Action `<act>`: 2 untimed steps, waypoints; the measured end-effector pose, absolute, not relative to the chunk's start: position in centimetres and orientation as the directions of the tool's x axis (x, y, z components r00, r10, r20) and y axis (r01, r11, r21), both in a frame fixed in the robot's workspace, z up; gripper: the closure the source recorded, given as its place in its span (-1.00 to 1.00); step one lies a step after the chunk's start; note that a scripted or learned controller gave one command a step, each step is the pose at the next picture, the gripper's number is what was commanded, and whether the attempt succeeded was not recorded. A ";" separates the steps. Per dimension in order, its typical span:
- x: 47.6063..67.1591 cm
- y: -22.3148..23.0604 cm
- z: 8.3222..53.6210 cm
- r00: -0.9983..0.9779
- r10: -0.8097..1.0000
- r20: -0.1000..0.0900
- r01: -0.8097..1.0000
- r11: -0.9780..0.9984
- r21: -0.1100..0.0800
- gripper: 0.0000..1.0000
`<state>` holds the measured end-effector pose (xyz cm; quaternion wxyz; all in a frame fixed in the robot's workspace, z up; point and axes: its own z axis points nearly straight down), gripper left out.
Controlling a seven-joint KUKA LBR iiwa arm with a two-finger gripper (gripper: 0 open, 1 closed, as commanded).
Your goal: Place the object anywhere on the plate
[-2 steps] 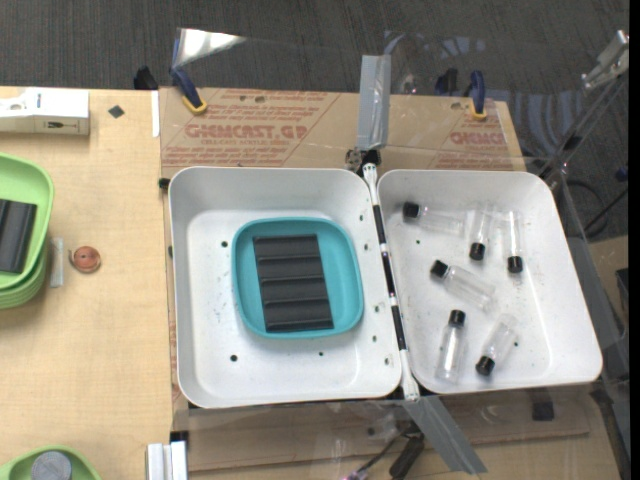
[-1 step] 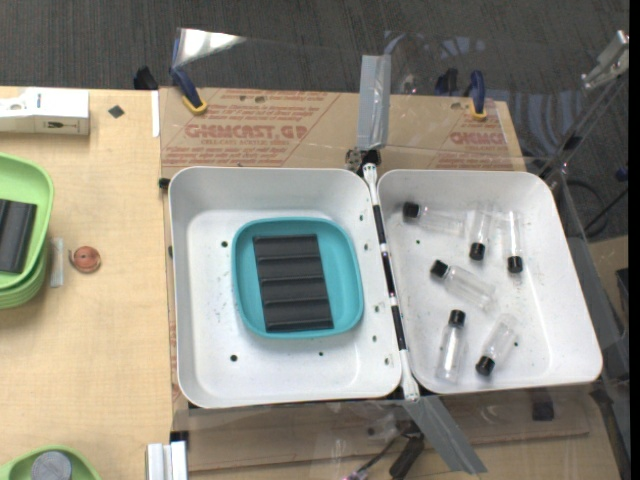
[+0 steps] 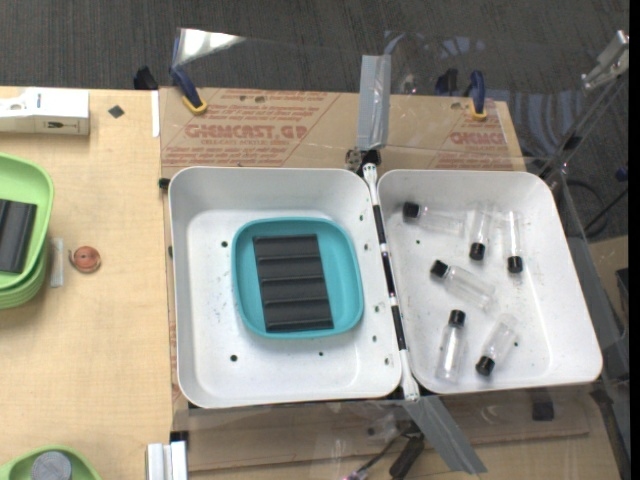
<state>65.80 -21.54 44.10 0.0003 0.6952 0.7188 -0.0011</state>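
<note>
Awaiting pickup: six clear vials [image 3: 463,286], apparently black-capped, scattered across right bin [image 3: 566,268]; teal plate [image 3: 345,268] centred in left bin [image 3: 200,298]. Gripper state: cannot tell.

From where I am standing, I cannot tell how the arm is posing or what its gripper is doing.
</note>
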 end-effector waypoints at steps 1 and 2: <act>65.8 -21.5 44.1 -0.033 0.999 -0.002 0.999 0.033 -0.001 -1.00; 65.8 -21.5 44.1 -0.033 0.999 -0.002 0.999 0.033 -0.001 -1.00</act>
